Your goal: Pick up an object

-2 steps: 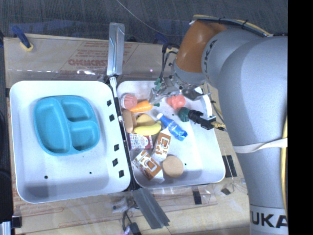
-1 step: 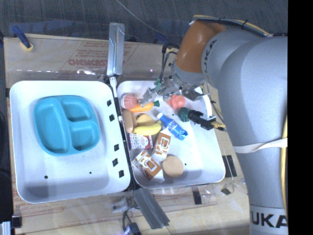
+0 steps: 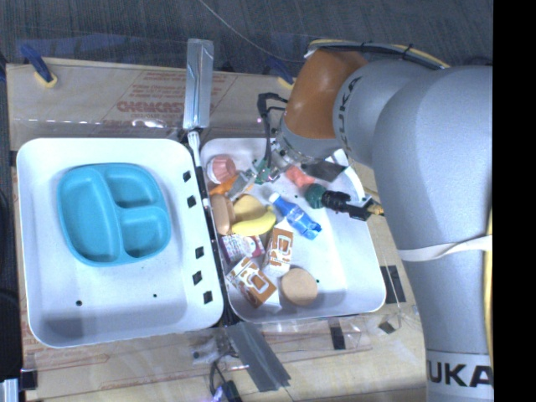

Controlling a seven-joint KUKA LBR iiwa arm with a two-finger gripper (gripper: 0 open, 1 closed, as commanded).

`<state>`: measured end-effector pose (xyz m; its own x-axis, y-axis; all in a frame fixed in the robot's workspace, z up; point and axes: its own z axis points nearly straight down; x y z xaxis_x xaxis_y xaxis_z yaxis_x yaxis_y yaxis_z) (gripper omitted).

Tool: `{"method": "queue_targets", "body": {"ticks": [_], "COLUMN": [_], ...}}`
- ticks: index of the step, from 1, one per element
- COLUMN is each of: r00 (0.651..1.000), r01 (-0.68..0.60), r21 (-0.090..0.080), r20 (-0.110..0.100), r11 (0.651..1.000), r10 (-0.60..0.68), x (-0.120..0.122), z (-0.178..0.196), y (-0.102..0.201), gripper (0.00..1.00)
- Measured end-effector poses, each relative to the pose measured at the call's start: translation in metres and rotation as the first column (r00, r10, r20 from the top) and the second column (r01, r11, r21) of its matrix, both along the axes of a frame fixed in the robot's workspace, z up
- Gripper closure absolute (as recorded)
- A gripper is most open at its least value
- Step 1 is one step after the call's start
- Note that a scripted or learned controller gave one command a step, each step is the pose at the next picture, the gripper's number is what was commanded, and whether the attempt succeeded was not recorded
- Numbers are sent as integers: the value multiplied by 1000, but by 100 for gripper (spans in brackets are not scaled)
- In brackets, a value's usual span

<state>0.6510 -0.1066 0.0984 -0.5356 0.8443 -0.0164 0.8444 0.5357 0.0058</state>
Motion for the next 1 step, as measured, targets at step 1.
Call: {"method": "queue_targets", "body": {"ticks": [1], "r00": [1000], "r01": [-4], "r21": [-2], "r20": [3], "r11": [1000], "r10": [4], "x": [1], "z": [12], "y": [-1], "gripper": [100]}}
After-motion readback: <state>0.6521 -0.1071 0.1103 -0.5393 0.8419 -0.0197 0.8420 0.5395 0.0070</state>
